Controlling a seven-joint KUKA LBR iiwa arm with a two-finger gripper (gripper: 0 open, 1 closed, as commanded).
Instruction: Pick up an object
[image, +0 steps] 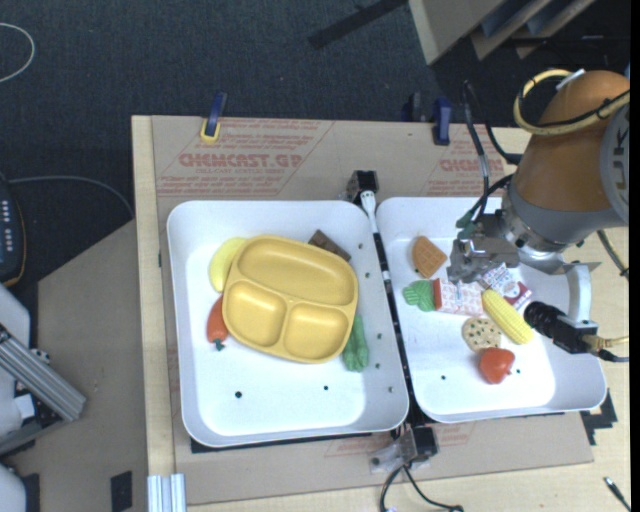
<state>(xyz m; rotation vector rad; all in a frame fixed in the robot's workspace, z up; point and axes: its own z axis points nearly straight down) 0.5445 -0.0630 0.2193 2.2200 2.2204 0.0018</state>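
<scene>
Bare floor (290, 400) before yellow tray (290, 298)

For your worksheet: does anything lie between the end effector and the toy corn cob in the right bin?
Nothing visible does. The end effector is over the right bin, and the corn cob lies lower right of it; a red-and-white packet sits beside that path.

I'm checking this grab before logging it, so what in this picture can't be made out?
- Tool: the wrist above covers its tips, so open or shut is unclear, as is any contact with the packet.
- Items under the yellow tray in the left bin: a brown piece, a red piece and a green piece poke out, with the rest covered.
- Arm: cut off by the right edge.
</scene>
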